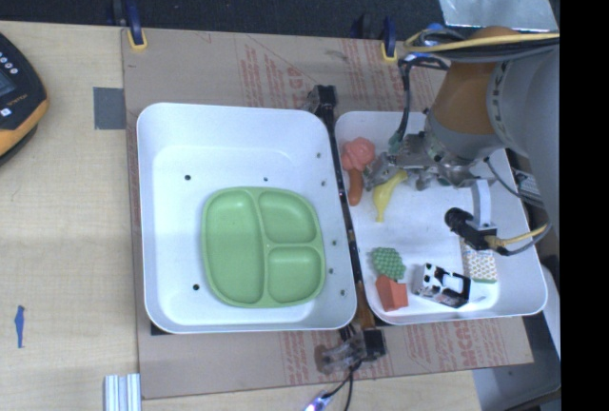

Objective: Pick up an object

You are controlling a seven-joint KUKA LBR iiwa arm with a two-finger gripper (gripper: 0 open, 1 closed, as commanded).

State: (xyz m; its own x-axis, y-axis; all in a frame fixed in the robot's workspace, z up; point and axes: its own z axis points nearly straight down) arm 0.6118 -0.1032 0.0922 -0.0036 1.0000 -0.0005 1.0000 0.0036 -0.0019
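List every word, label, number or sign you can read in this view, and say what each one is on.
No text here can be read.
Cardboard sheet under the bins: faint red print along its edges, too blurred to read.
Yellow and black device at the left edge: small buttons or markings, too small to read.
Black and white object in the right bin: a pattern, no legible letters.

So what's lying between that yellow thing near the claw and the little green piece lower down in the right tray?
Nothing: in the camera view, bare white bin floor separates the yellow object from the green piece.
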